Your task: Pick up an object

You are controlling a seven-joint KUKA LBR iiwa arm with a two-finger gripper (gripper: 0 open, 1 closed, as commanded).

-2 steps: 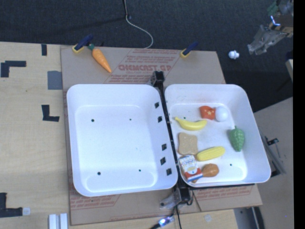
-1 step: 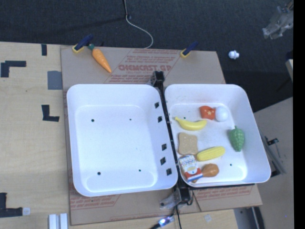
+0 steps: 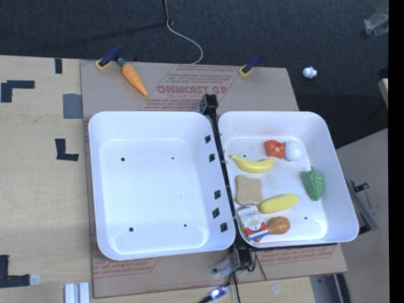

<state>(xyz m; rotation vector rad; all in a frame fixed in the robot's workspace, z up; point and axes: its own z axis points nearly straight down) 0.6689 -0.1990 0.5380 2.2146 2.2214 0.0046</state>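
Observation:
The right bin [image 3: 328,137] holds several toy foods. A yellow banana [image 3: 254,164] lies near its left wall, with a red tomato-like piece [image 3: 274,148] and a white ball [image 3: 293,151] behind it. A green vegetable [image 3: 314,184] lies toward the right wall. A slice of bread [image 3: 248,190], a yellow corn cob [image 3: 278,202], a small red and white carton [image 3: 250,218] and a brown piece [image 3: 278,225] sit toward the front.
The left bin [image 3: 101,131] stands beside the right one on a cardboard sheet [image 3: 183,87]. An orange carrot [image 3: 134,79] lies on the cardboard behind the left bin, near a blue and yellow clamp [image 3: 109,59]. Another clamp [image 3: 251,64] sits at the back right.

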